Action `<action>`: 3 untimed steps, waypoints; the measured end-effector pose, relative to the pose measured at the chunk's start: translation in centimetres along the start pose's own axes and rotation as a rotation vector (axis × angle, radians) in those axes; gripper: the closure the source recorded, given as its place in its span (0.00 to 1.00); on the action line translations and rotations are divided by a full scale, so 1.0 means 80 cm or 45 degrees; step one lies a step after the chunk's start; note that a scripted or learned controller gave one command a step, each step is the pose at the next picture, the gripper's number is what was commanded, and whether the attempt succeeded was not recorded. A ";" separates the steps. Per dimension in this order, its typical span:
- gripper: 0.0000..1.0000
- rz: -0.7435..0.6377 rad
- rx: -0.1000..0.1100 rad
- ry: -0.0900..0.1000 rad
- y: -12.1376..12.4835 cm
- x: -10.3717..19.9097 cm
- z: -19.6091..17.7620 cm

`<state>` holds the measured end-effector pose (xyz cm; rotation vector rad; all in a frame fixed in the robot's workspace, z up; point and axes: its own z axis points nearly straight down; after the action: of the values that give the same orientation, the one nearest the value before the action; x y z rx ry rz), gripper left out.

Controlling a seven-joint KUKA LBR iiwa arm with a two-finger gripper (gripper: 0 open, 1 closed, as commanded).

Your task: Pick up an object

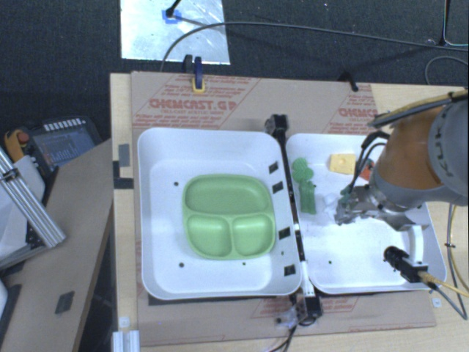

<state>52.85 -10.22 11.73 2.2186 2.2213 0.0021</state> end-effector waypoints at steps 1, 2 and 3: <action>1.00 -0.003 -0.006 -0.001 -0.001 0.003 -0.079; 1.00 -0.003 -0.004 0.000 0.002 0.003 -0.116; 1.00 -0.010 0.000 0.003 0.018 0.060 -0.112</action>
<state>54.26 -5.42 20.72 2.2113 2.2307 0.0046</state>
